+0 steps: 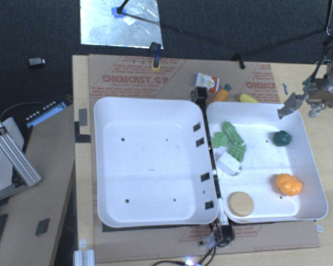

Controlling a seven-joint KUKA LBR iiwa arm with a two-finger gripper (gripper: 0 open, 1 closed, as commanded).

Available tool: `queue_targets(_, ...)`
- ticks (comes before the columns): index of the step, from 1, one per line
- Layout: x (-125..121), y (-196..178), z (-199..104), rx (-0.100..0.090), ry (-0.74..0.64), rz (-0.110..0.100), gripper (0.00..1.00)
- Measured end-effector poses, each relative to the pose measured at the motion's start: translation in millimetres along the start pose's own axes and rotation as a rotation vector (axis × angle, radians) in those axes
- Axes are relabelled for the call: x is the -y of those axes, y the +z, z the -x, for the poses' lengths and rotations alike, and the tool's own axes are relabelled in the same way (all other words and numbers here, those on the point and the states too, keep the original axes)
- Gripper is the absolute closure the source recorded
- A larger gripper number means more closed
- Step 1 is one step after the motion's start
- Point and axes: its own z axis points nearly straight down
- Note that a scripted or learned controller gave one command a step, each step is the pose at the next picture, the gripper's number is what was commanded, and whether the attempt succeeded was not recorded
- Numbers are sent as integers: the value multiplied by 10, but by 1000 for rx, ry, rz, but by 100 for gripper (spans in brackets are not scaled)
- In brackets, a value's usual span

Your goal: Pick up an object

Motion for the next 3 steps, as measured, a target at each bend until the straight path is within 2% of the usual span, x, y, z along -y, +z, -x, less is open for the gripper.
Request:
queue_targets(1, 539, 1884, 137, -3, 6, -10, 0)
queue_targets(2, 1258, 1811, 130, -2, 6, -7, 0)
queue_targets(3, 1204, 1694, 126, 0, 2, 3, 100)
